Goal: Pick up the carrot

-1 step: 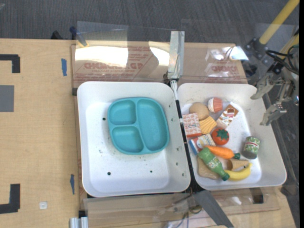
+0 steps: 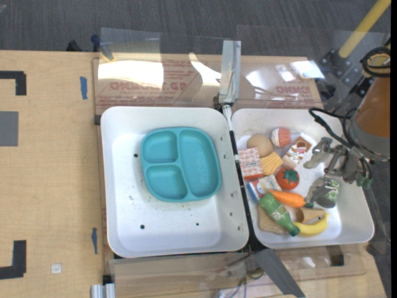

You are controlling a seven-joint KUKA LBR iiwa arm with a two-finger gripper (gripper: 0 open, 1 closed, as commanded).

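The banana (image 2: 312, 226) lies at 5 o'clock of the carrot (image 2: 288, 198), a light, stiff, smooth toy best pinched across its middle; the gripper (image 2: 329, 182), whose opening I cannot tell, hovers at 2 o'clock.

Two white bins sit side by side on a desk (image 2: 43, 185). The left bin (image 2: 118, 216) holds a teal divided plate (image 2: 180, 164). The right bin (image 2: 353, 219) is crowded with toy food: a carrot (image 2: 288, 198) at lower centre, a tomato (image 2: 287, 178) just above, a banana (image 2: 312, 226) below. The gripper (image 2: 327, 180) hovers right of the carrot.
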